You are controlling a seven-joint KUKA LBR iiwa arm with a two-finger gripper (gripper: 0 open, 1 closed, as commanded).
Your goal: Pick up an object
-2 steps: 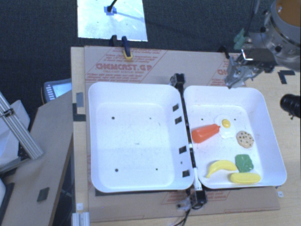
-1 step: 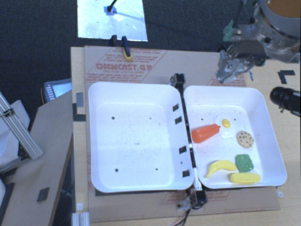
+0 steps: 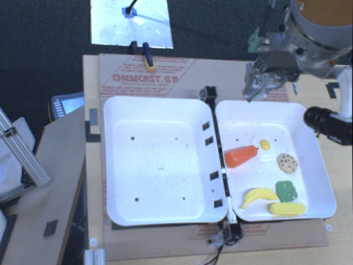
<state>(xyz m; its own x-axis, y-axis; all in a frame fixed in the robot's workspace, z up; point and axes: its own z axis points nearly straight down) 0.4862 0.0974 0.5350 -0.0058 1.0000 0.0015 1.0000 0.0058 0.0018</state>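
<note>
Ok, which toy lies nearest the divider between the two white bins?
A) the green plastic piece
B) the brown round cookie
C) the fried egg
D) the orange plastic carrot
D: the orange plastic carrot lies in the right-hand white bin with its broad end against the divider; the other toys sit further right.

Bench (image 3: 91, 203) — cardboard sheet (image 3: 165, 73) on it, bearing two white bins (image 3: 160, 164) side by side

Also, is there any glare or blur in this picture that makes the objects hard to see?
In the camera view the silver sheet behind the bench glares brightly; the white bins look evenly lit with soft shadows; the carrot, banana and cookie read clearly; the gripper is slightly soft.
</note>
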